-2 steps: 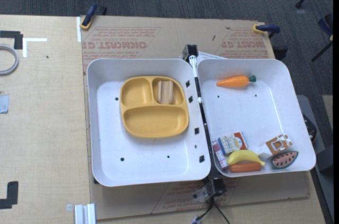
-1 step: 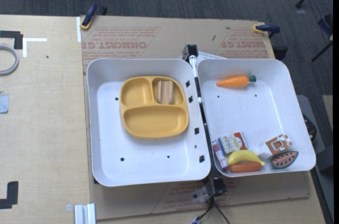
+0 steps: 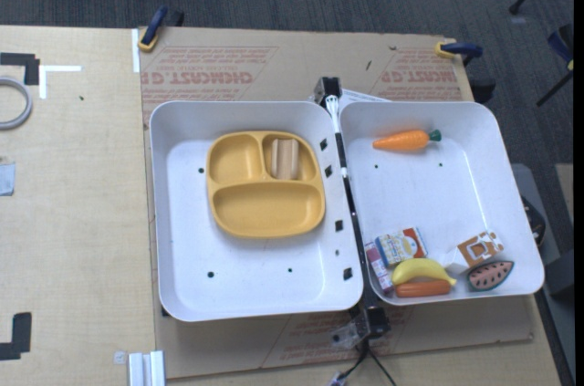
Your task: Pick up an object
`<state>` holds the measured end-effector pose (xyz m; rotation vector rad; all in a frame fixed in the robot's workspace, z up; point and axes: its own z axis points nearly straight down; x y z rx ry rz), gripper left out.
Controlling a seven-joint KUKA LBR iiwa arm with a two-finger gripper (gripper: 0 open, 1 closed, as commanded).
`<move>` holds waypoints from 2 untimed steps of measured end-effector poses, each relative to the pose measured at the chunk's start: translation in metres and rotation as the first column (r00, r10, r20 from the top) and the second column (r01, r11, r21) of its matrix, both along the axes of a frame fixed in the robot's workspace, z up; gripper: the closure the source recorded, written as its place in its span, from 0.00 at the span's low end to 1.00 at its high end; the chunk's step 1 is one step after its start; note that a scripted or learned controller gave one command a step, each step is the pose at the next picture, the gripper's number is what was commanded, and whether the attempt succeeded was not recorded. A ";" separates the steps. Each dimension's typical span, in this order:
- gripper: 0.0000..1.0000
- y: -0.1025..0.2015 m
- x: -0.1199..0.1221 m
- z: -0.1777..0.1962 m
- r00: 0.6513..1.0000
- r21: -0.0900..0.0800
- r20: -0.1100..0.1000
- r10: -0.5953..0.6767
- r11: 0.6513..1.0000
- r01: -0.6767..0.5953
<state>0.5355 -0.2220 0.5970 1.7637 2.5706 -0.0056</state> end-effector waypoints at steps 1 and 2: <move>1.00 0.000 0.002 0.009 1.000 -0.002 0.003 0.002 1.000 -0.002; 1.00 0.000 0.003 0.018 1.000 -0.004 0.007 0.004 1.000 -0.004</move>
